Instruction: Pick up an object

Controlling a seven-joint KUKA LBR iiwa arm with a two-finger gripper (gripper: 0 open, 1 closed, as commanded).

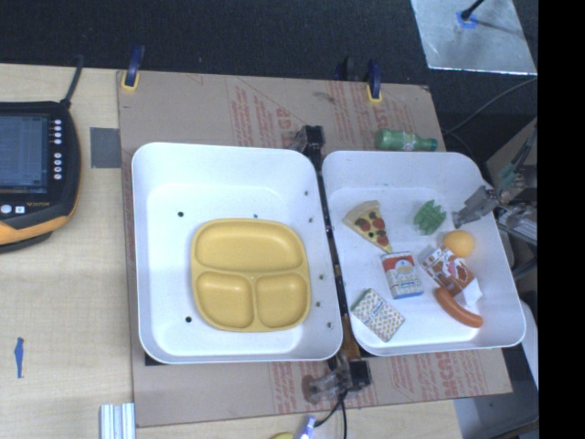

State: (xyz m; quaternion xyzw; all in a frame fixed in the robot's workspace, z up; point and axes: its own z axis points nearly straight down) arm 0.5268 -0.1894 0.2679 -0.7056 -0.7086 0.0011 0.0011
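Two white bins: left bin holds a yellow tray; right bin holds toy food; gripper state unclear.

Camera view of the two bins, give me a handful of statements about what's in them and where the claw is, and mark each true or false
1. The yellow divided tray lies in the left bin. True.
2. The pizza slice lies in the left bin. False: it lies in the right bin.
3. The green bottle lies outside both bins, beyond the right bin's far rim. True.
4. The claw grips the orange ball. False: the claw is at the right bin's right side, apart from the ball, with nothing seen between its fingers.
5. The sausage lies near the right bin's front right corner. True.
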